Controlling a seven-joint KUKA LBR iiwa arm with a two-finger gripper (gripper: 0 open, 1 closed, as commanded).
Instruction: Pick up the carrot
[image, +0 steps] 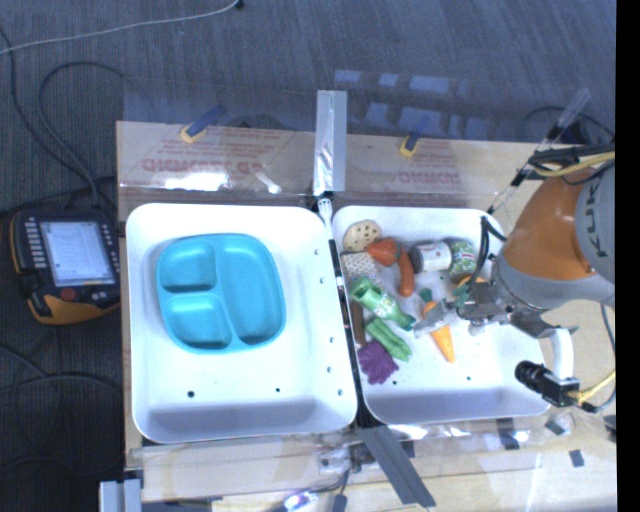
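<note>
The carrot (443, 343) is a small orange cone lying in the right bin (480, 390), near its middle, tip pointing toward the front. My gripper (468, 303) hangs just above and to the right of it, at the end of the grey arm with the orange band (545, 245). The arm's wrist hides the fingers, and I see nothing held between them. The carrot rests on the bin floor.
Crowded around the carrot are a red-orange sausage-like piece (406, 272), green vegetables (388, 322), purple grapes (377, 362), a cookie (362, 235) and small cans (436, 257). The left bin (150, 390) holds a blue divided plate (220, 290).
</note>
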